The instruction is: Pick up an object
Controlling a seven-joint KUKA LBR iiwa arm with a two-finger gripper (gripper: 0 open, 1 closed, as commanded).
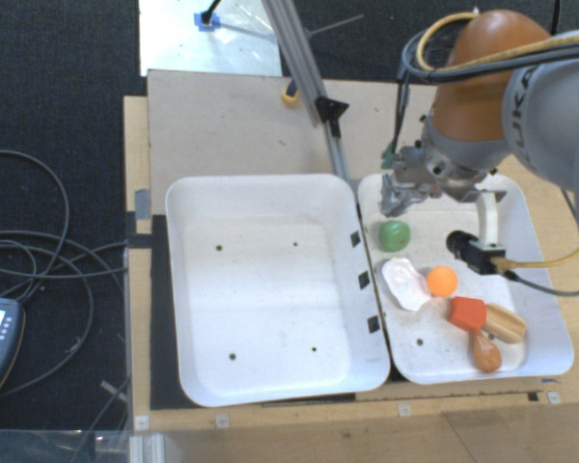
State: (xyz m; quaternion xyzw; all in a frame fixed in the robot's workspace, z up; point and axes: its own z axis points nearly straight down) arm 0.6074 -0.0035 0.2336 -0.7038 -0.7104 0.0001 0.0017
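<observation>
The gripper (pixel 398 199) hangs over the back left part of the right bin (pixel 543 258), just above and beside a small green ball (pixel 395 235). Whether the gripper is parted or closed cannot be told from this slanted view; its metal end is partly masked by the wrist above it, and nothing is seen clamped in it. The green ball is round, matte, a mid leaf green, and lies on the bin floor close to the bin's left wall, apart from the other things.

Further toward the front of the same bin lies a cluster of objects. A white, glossy, irregular piece (pixel 403 284) lies near the left wall, and an orange ball (pixel 442 281) touches its right side. Just right of and in front of the orange ball is a red block (pixel 467 313), and against it lies a tan wooden piece (pixel 505 324) with a rounded end. In front of the red block is a brownish, pear-shaped item (pixel 485 352). A black fitting (pixel 466 249) with a yellow cable running from it sits above the bin's middle, attached to the arm's side.

The left bin (pixel 188 258) is a shallow white tray with a few small dark dots on its floor. Both bins rest on a tan surface (pixel 222 123). Black cables (pixel 39 249) loop on the dark floor at the left.
</observation>
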